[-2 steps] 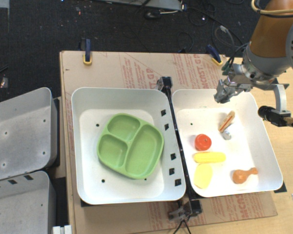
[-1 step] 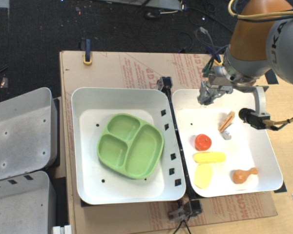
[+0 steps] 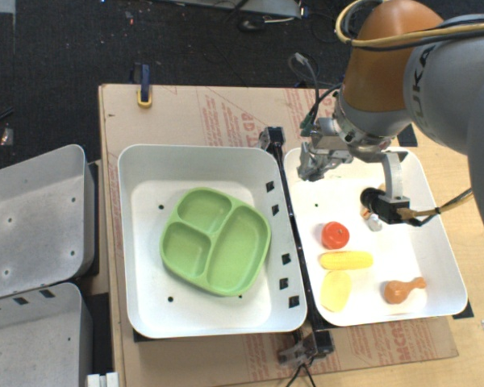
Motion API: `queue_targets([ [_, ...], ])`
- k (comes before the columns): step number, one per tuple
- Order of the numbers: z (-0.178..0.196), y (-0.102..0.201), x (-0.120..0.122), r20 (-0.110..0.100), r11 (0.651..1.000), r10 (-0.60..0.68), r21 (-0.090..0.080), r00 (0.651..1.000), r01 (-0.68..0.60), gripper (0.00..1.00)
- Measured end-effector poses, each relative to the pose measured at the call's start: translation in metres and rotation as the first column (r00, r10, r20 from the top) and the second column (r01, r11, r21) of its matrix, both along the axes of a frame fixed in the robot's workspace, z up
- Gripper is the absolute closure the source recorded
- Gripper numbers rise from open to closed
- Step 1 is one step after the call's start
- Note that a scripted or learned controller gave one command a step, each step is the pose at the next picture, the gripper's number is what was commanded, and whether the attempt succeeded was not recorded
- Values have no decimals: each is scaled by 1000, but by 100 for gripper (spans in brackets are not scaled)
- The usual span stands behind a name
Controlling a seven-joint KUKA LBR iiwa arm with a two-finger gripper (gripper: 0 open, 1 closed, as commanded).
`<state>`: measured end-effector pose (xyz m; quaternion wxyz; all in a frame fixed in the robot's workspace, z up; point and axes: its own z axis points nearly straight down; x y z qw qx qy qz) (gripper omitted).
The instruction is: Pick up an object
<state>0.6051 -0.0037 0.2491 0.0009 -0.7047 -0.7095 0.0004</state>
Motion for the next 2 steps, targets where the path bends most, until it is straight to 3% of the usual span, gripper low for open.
queue_targets([
  [1,-18,50,-18,0,1000,-2,-1,1000,2,100],
  [2,-8,96,-41,0,1000,1,1,1000,-1,100],
])
